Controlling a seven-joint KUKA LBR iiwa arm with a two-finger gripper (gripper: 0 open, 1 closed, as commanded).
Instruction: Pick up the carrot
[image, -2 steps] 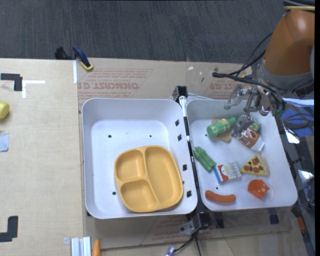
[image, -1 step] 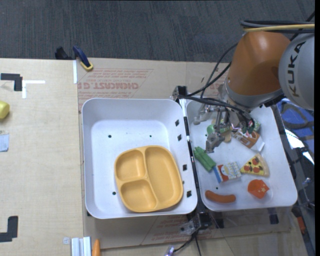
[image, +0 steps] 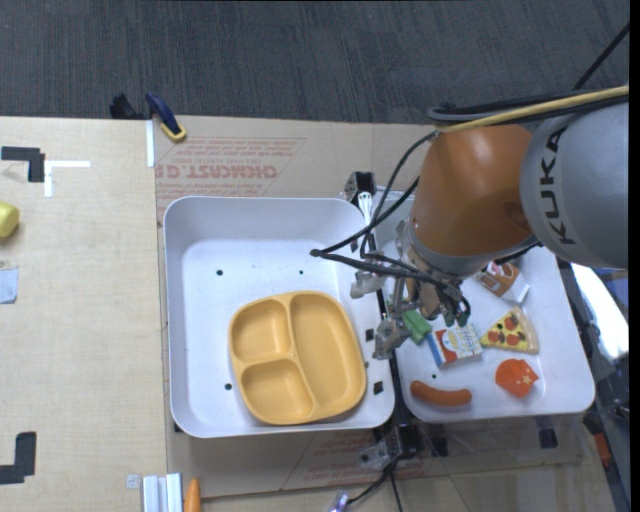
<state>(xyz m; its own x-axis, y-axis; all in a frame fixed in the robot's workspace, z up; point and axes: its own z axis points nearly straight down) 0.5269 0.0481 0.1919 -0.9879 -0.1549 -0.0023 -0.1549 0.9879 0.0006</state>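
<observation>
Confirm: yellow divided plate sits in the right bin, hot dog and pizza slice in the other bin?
Not right. The camera view shows the yellow divided plate in the left bin. The hot dog and pizza slice lie in the right bin.

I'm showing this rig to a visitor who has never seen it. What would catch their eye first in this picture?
First the arm, grey with a big orange band, reaching in from the right over the right bin. Next the yellow divided plate lying alone in the left bin. Then the bright toy food beside the claw: a pizza slice, a sausage and a red piece.
</observation>
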